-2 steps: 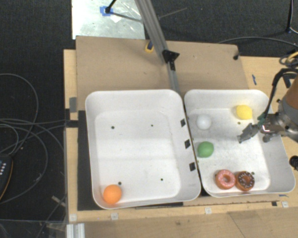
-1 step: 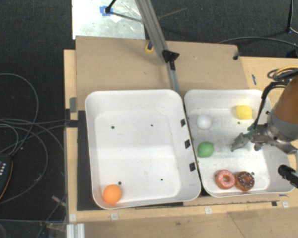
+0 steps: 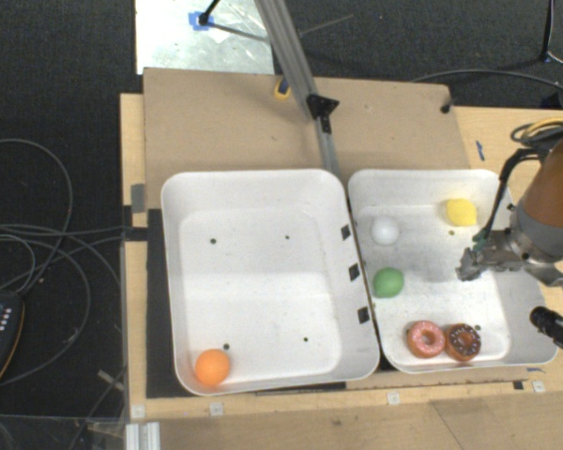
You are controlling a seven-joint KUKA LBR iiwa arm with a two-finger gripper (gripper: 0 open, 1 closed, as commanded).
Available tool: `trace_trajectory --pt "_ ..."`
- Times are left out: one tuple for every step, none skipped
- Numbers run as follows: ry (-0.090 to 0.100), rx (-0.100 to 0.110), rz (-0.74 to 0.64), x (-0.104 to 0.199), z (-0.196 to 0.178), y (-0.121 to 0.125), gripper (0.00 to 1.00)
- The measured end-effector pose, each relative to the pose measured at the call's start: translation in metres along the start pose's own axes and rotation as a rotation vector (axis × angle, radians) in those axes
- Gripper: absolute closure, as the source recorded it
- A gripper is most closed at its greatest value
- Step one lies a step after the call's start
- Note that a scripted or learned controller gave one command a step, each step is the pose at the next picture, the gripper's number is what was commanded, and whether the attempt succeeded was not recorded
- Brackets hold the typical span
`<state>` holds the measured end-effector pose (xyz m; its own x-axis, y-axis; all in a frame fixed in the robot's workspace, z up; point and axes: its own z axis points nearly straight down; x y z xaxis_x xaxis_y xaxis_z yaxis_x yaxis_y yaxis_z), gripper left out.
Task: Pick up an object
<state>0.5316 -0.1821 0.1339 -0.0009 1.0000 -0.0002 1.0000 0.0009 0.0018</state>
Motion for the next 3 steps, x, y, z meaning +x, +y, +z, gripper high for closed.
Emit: trace_trajectory --pt "-0.002 -0.004 0.001 -0.007 -0.049 -0.005 1.00" --pt "-0.002 -0.006 -0.004 -0.008 -0.101 -0.003 1.00" --pt "0.002 -0.002 -0.011 0.051 -0.110 0.009 1.00"
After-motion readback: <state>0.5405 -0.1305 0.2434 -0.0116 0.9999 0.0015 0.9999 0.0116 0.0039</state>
